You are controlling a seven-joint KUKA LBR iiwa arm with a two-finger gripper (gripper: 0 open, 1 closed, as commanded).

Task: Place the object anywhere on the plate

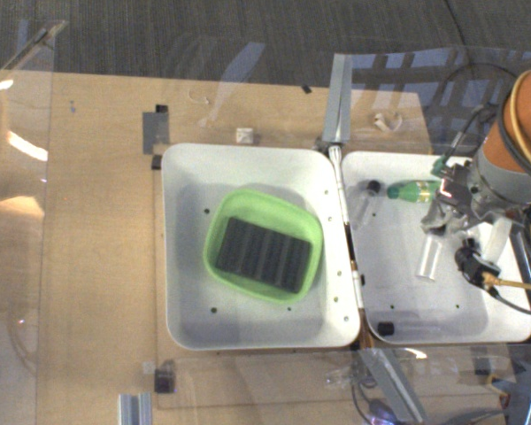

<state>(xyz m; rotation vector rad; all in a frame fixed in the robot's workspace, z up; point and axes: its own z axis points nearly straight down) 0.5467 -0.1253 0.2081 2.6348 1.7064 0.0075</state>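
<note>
1. The task's thing, a small green object [413, 190], lies in the right bin [398, 317] near its far rim, with a darker tip pointing toward the divider between the two bins. It is not on the plate.
2. The plate [264, 248], green with a dark ribbed centre, sits in the middle of the left bin [181, 308], well apart from the object.
3. The gripper [438, 224] hangs over the right bin, just beside the green object and slightly nearer the camera. Nothing is visible between its fingers, and whether they are spread or pressed together cannot be told from this slanted view.
4. A pale, translucent cylinder [427, 259] appears just below the gripper; it is unclear whether it belongs to the tool or lies loose in the bin.
5. The step in hand looks like the approach to the pick, so the task appears to be at its start.
6. To do it well, the arm should centre over the object's body, not its dark tip, and set the fingers across its narrow width.
7. The bin's far wall is close, so the descent should leave room for the finger on that side.
8. A firm hold should be confirmed before crossing the divider to the plate.
</note>
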